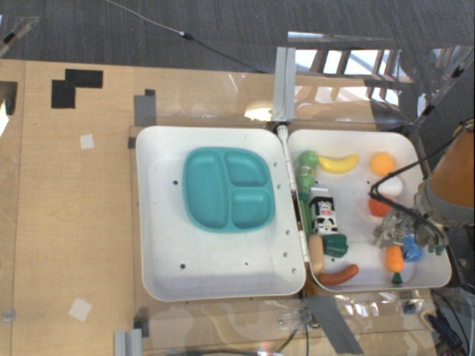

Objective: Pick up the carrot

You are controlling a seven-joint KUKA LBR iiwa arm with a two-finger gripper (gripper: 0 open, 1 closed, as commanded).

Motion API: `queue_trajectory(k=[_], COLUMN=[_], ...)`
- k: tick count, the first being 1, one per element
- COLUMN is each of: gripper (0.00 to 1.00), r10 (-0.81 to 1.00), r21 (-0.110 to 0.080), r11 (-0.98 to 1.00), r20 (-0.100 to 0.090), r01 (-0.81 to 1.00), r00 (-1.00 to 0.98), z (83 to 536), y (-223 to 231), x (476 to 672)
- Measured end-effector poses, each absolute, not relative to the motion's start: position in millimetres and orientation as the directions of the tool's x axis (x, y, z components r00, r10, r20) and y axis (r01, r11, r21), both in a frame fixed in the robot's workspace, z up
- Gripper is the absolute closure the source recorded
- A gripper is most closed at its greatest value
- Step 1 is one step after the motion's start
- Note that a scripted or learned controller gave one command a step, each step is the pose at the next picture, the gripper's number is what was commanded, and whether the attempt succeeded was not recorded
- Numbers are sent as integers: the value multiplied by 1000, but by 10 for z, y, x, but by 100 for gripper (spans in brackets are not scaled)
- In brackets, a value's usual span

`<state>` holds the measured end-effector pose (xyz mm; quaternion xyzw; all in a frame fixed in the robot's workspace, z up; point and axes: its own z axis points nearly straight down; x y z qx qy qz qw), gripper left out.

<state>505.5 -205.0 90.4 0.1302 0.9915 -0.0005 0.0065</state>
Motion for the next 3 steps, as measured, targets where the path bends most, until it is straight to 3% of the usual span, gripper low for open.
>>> queue_trajectory(k=[1, 2, 3], gripper=[100, 100, 100], r10=[327, 341, 555], r21=[1, 1, 5], r11=[945, 940, 832], r20=[-13, -10, -13], r01=[327, 342, 555], r00=[-945, -940, -832], z=[1361, 1400, 903], y=[-2056, -2018, -2057], x=[4902, 4898, 4914])
